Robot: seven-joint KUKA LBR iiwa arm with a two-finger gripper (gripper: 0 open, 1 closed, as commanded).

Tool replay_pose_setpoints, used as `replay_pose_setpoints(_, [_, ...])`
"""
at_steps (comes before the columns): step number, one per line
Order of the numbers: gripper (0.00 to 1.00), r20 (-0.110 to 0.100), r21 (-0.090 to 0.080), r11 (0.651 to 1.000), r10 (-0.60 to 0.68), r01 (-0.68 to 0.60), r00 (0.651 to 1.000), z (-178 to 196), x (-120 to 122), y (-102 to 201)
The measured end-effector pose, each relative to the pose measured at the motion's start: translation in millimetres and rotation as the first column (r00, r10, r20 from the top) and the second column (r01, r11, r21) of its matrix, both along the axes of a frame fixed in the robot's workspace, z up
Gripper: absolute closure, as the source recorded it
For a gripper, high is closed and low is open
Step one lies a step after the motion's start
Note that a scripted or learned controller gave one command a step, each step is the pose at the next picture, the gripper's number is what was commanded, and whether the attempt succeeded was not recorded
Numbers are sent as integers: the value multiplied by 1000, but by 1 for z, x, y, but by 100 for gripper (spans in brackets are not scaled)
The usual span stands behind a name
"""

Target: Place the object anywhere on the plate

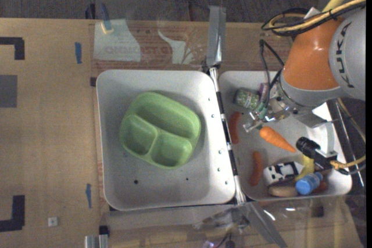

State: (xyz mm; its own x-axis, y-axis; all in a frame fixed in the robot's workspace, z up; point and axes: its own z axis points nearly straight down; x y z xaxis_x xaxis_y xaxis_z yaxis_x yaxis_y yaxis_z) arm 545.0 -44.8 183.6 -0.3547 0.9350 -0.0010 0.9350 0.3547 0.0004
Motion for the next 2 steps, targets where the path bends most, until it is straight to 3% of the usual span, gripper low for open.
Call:
replay_pose_setpoints(1, [100, 2, 0, 984, 178, -178, 984, 38, 16, 69])
replay_pose_setpoints(2, [100, -2, 1, 891, 453, -453, 891, 77, -40, 111])
